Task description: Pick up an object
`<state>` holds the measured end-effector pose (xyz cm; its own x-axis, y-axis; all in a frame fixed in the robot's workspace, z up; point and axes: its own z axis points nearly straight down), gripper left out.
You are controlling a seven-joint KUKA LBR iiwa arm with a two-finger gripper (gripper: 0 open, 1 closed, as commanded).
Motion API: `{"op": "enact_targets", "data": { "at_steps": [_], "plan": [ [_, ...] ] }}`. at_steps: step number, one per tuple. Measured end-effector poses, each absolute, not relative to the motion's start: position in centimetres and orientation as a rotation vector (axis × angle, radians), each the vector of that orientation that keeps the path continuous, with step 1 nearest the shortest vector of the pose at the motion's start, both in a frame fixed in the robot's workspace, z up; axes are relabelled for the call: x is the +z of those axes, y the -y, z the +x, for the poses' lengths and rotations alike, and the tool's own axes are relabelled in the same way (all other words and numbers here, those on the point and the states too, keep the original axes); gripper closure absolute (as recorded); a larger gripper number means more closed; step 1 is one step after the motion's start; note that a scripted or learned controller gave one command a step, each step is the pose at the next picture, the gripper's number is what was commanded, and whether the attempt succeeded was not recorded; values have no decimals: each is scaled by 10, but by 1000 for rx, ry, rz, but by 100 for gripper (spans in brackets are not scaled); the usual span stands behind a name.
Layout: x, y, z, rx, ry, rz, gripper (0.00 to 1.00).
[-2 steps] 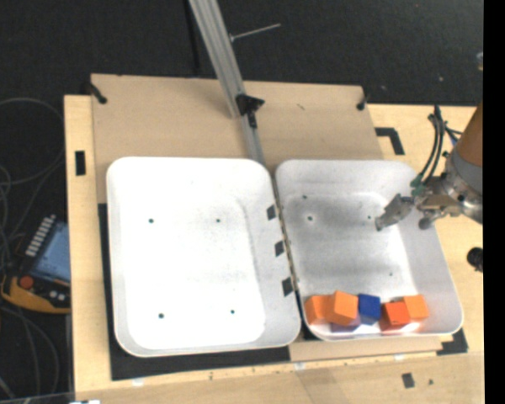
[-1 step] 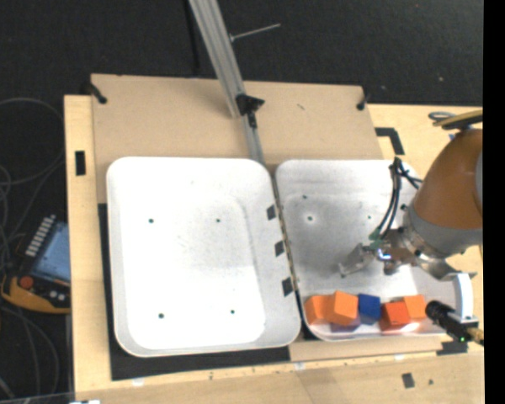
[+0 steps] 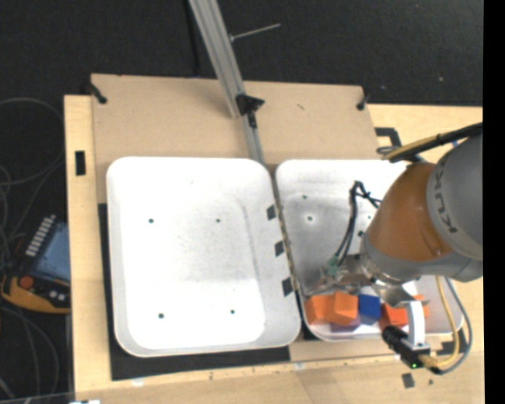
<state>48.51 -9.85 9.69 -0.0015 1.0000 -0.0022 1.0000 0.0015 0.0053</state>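
In the camera view the arm [image 3: 421, 221], grey with an orange band, leans over the right bin [image 3: 320, 200]. Its gripper [image 3: 358, 289] sits low at that bin's front, in among the objects there. An orange block [image 3: 332, 308] lies just below the wrist, with a blue block [image 3: 369, 307] to its right and another orange piece [image 3: 396, 316] beyond that. A purple bit [image 3: 343, 327] peeks out under the orange block. The wrist hides the gripper's tips.
The left bin [image 3: 189, 251] lies beside the right one, a black-clipped divider [image 3: 279, 247] between them. A metal rail [image 3: 223, 53] slants in from the top. Cables and a handheld controller [image 3: 38, 268] lie off the bench on the left.
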Motion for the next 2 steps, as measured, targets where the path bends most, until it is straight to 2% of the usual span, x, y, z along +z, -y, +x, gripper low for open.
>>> {"op": "enact_targets", "data": {
  "at_steps": [1,2],
  "plan": [
    [201,20,487,12,-2224,2209,0],
    [196,-58,503,4,-2233,2211,0]
  ]
}}
